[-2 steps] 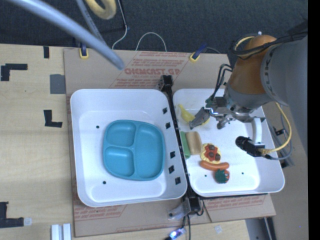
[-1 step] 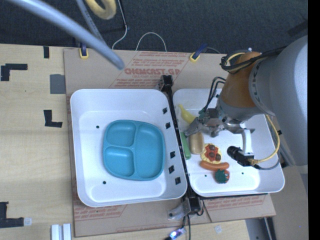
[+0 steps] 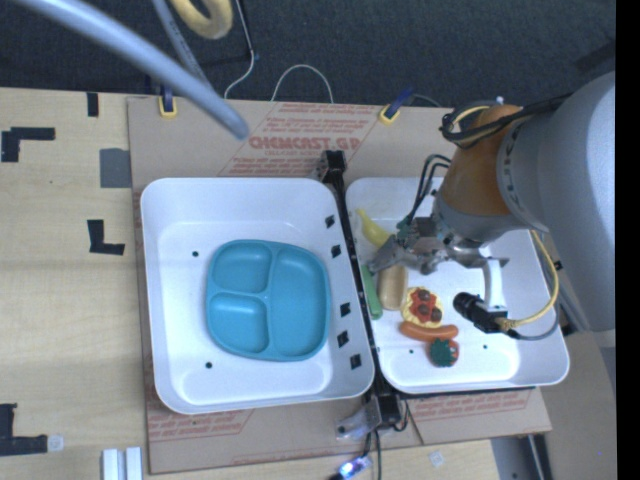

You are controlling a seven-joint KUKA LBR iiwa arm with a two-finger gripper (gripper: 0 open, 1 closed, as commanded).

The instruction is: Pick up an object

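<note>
Looking down at the right bin [image 3: 540, 363], we find the end effector [image 3: 392, 258] low over its left side, just above a tan bread-like piece [image 3: 392, 288] and beside a yellow banana-like piece [image 3: 372, 230]; we cannot tell its state. A pizza slice [image 3: 423, 306], an orange sausage [image 3: 428, 332] and a carrot-like piece [image 3: 443, 352] lie just below-right. The left bin [image 3: 170, 218] holds a blue divided plate [image 3: 268, 299].

"CHEMCAST GP" (red print) on cardboard sheet [image 3: 300, 138].
</note>
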